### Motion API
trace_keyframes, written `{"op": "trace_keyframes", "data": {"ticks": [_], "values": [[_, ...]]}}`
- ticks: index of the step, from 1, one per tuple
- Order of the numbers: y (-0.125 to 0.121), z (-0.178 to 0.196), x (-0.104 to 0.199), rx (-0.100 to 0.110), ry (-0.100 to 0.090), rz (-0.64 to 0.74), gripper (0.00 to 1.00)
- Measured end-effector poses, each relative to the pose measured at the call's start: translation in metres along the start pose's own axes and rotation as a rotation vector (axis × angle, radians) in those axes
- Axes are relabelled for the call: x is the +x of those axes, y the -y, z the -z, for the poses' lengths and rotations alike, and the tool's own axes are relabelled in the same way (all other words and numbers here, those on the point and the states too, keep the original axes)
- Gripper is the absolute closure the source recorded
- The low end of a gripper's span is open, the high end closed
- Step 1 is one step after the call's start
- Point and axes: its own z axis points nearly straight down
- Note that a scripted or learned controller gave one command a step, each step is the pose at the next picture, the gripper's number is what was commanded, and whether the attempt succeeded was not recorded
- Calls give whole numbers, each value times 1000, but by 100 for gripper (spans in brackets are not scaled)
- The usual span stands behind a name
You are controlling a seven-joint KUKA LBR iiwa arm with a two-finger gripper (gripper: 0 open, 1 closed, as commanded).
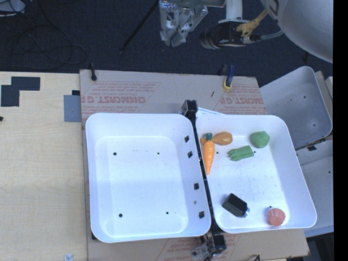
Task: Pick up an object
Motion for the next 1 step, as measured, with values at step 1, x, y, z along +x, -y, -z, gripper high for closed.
{"op": "trace_keyframes", "data": {"ticks": [1], "values": [[90, -26, 49, 2, -1, -2, 100]]}}
